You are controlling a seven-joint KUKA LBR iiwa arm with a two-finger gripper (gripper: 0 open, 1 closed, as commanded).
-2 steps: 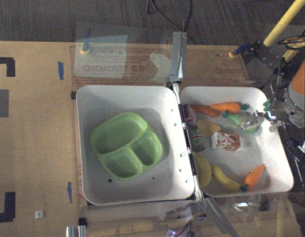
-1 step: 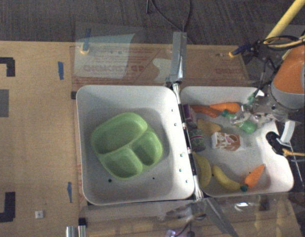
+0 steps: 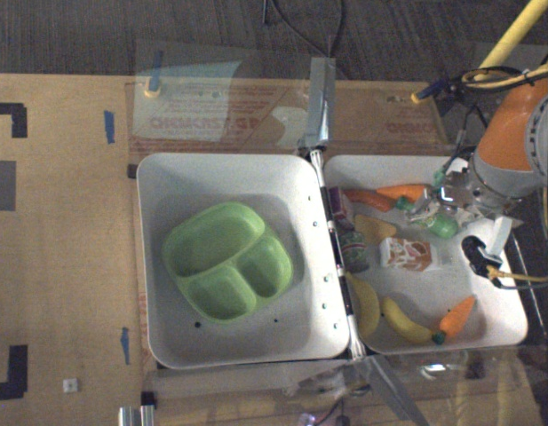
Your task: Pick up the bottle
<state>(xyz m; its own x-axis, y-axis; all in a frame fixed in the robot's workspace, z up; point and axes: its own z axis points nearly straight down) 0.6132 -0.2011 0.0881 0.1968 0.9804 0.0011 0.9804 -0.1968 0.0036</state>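
A tan bench [image 3: 60, 264] marked with black and blue tape carries two shallow white bins side by side. The left bin [image 3: 167, 327] holds one green divided plate [image 3: 227, 260] with three compartments. The right bin [image 3: 504, 322] holds the clutter: two bananas, one [image 3: 366, 302] near the divider and another [image 3: 407, 321] beside it toward the front; two carrots at the back, [image 3: 369, 200] and [image 3: 402, 191], and a third carrot [image 3: 457, 316] at the front right; one small orange-and-white carton [image 3: 407, 253] in the middle; and one dark bottle [image 3: 349, 229] lying along the divider on the bin's left side. The gripper [image 3: 440, 204] hangs over the back of the right bin, close above a green object [image 3: 442, 227], well apart from the bottle; whether it is parted or closed cannot be made out.
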